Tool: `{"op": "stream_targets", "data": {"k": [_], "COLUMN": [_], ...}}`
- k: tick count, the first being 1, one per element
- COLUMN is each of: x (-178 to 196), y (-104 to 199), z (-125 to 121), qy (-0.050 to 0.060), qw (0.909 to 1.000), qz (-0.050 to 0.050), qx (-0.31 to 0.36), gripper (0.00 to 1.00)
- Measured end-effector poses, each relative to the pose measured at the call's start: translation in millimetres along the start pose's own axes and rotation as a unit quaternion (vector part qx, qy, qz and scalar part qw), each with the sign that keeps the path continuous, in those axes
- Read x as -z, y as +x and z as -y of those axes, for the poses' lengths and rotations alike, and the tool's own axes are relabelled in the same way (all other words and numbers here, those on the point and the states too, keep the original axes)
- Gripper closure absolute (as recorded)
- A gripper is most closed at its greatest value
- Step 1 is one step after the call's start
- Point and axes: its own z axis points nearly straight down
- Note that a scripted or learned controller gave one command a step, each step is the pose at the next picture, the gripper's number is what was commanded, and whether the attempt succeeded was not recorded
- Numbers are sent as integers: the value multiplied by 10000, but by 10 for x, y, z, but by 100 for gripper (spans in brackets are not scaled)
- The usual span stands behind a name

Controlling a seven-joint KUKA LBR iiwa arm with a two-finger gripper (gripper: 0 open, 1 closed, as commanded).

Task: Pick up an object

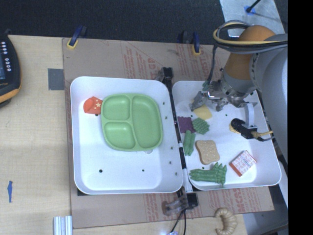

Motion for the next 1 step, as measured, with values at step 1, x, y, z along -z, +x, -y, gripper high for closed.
{"op": "stream_targets", "data": {"k": [1], "x": [9], "y": [136], "z": [144], "qy": [28], "qw": [10000], "qz": [-1], "qx": [4], "gripper": [0]}}
